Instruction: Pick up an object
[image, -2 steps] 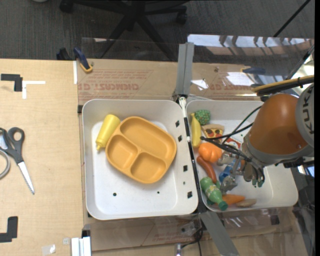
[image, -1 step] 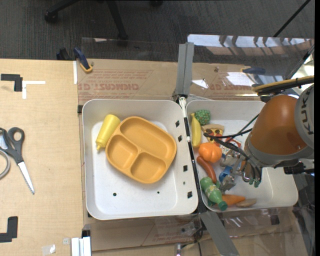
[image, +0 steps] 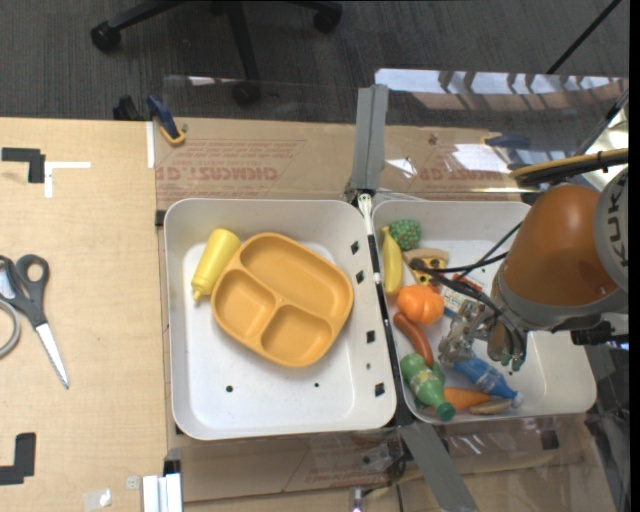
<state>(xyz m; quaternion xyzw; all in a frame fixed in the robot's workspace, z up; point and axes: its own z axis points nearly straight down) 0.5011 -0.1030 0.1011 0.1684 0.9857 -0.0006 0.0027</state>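
Reaching down from the right, I am hovering my end effector (image: 478, 340) over the right bin (image: 560, 395); whether it is apart or together, I cannot tell.

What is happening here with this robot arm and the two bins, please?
The arm reaches in from the right, and its gripper hangs low over the right bin, among small toy items: an orange ball, a blue bottle, a green bottle and a banana. Nothing can be seen between its fingers. The left bin holds a yellow divided tray and a yellow bottle.
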